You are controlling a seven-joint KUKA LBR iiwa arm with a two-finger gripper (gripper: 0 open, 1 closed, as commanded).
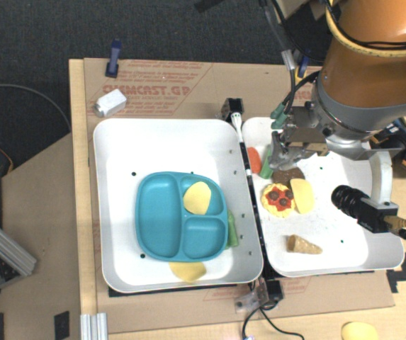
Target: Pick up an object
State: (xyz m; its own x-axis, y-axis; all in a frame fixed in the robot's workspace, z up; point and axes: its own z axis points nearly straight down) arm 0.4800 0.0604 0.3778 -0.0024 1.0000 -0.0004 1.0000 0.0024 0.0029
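1. The tabletop [153, 83] is covered by a brown cardboard sheet and carries two white bins side by side.
2. The arm [373, 62] comes in from the right and hangs over the far part of the right bin [344, 253].
3. The left bin [117, 190] holds a teal divided plate [160, 218]. A yellow piece [197, 197] sits in the plate's far right compartment, and another yellow lump [188, 270] lies just beyond its near edge.
4. The tool [282, 163] is low over the far left part of the right bin. From this slant I cannot tell whether it is apart or together, and nothing shows clamped in it.
5. A brown piece [291, 177] lies directly under the tool, partly hidden by it. It is probably the thing being gone for. It looks like small toy food, so likely light and stiff with a smooth skin. Taking it across its narrow middle seems safest.
6. Touching or just near of it are a round pizza toy [278, 199] and a yellow block [302, 195], which crowd the grasp and may get nudged.
7. An orange-red piece [255, 161] lies left of the tool, by the bin wall.
8. A tan wedge [303, 244] lies nearer, well apart from the others, and would be an easier take.
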